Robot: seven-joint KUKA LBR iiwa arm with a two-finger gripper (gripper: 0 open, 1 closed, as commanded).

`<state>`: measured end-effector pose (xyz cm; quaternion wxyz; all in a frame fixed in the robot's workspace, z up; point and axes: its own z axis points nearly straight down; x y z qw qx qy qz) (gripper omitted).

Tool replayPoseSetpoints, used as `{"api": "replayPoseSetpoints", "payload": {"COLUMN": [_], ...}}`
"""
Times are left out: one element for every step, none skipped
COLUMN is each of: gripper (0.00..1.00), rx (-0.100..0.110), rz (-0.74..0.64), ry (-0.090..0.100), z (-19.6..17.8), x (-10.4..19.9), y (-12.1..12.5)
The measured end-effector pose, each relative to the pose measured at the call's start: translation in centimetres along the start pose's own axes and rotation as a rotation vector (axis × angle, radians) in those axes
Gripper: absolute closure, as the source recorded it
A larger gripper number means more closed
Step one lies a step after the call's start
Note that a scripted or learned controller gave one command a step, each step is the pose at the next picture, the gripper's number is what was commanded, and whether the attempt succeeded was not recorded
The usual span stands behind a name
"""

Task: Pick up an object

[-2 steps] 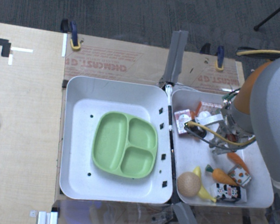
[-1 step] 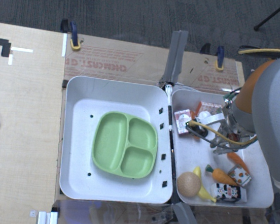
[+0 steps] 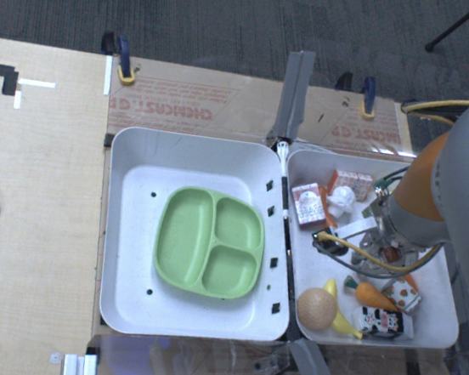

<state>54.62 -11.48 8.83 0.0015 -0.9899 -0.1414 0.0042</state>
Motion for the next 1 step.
{"api": "replayPoseSetpoints", "payload": {"gripper": [1.0], "rx": [0.003], "rz": [0.002], "ry": [-0.005], "z": [-0.67], "x": [-0.11], "y": [0.05]}}
